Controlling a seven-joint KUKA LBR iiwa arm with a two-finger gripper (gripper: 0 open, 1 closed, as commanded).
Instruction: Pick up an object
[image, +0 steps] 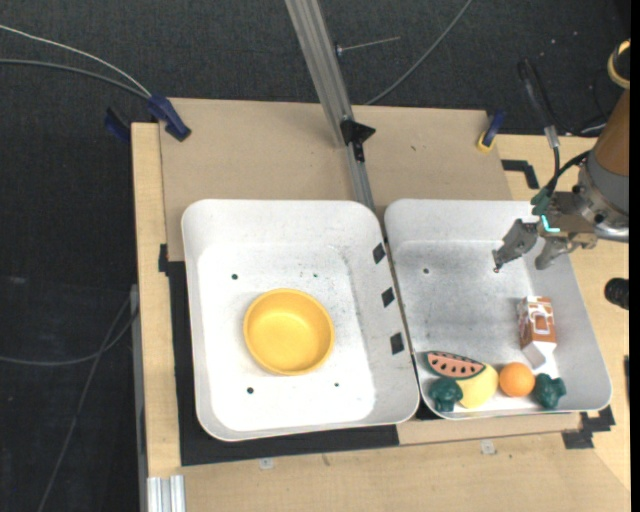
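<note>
End effector (528, 252): it hung over the upper right part of the right bin, with its two fingers spread apart and nothing between them.
Fingers (512, 245): the left one pointed down and left toward the bin floor; the other stood just beside it to the right.
Arm (612, 170): grey, it reached in from the right edge, above the end effector.
Right bin (450, 290): white and shallow, with a speckled floor; the toys lay along its lower and right side.
Small carton (537, 322): orange-brown and white, it lay near the right wall, below the end effector and apart from it.
Orange (516, 380): it rested in the lower right part, just below the carton.
Dark green toy (548, 389): it sat just beside the orange, at the corner.
Watermelon slice (456, 364): it lay near the lower edge, touching the yellow toy.
Yellow toy (481, 386): it lay between the orange and a second dark green piece (446, 393).
Left bin (220, 250): white, side by side with the right bin.
Yellow bowl (288, 330): upright, near the middle of the left bin.
Desk (260, 150): tan board under both bins, with a blue clamp (168, 116) at its upper left corner.
</note>
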